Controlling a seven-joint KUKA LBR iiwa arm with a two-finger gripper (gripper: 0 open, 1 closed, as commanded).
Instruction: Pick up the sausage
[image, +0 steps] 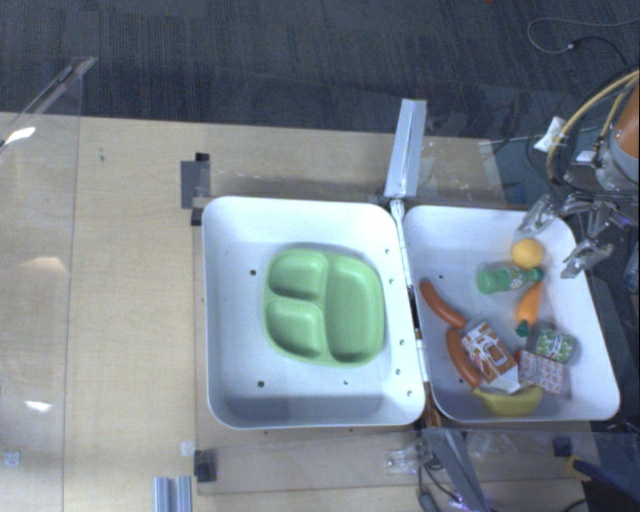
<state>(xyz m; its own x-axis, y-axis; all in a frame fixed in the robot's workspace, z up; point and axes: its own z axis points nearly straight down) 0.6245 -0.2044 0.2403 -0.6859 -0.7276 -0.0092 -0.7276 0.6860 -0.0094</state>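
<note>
Sausage (442, 303) in right bin (600, 395) – well left of open pincer (567, 236).

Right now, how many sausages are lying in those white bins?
2, both in the right bin: one sausage near its left wall, another sausage just below it, partly under a small carton. More might be hidden beneath the clutter.

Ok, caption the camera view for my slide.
Hand hovers open over the right bin's far corner; two sausages lie untouched near its left wall, green tray in the left bin.
</note>
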